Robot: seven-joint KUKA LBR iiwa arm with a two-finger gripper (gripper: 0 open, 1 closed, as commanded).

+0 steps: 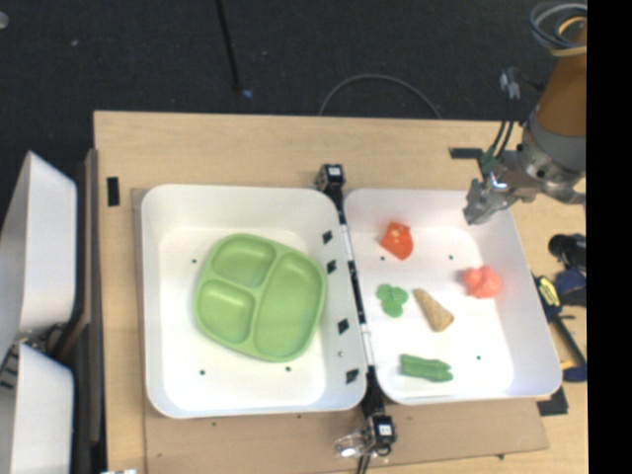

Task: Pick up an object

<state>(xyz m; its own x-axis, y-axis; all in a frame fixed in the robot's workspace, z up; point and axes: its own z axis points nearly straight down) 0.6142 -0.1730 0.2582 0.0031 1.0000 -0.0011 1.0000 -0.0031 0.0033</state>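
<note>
So the wooden bench (247,146) carries two white bins side by side, sitting on a dark floor with a thin cable looping behind it; the left bin (168,383), well away from the pincer on its far side, holds just a green divided plate (261,296) — reads like the drop-off side, so it's kept uncluttered; the right bin (523,363) has all the small stuff spread out with gaps, which I'd guess is so the fingers can get around any one piece. The pincer (481,203) hangs over that bin's back corner; can't tell if it's released or clenched — too small and blurry. Nearest to it are the orange-red piece (397,240) and the pink lump (483,281); further off a tan cone (434,310), a green clump (392,299), and farthest, a green pod (426,367).
</note>
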